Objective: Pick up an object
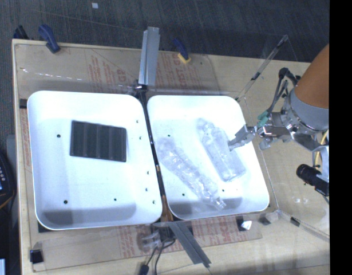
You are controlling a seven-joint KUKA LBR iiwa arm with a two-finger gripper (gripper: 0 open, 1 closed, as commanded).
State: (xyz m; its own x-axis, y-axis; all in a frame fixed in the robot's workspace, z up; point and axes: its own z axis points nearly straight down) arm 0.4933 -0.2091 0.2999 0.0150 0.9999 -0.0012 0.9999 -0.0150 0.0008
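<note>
Two clear plastic bottles lie in the right bin [253, 196]. One bottle [220, 149] runs from the middle toward the right wall. The other bottle [187, 171] lies slantwise toward the front. A black ribbed rectangular pad [98, 141] lies flat in the left bin [44, 211]. My gripper [238, 140] reaches in from the right over the right bin's right side, its tip just beside the upper end of the first bottle. Nothing can be seen held in it.
A metal bar [148, 56] stands at the back between the bins, and another bar [187, 245] lies at the front. Blue clamps [50, 39] sit at the bench's back edge. Cables and the arm's wrist [304, 119] crowd the right side.
</note>
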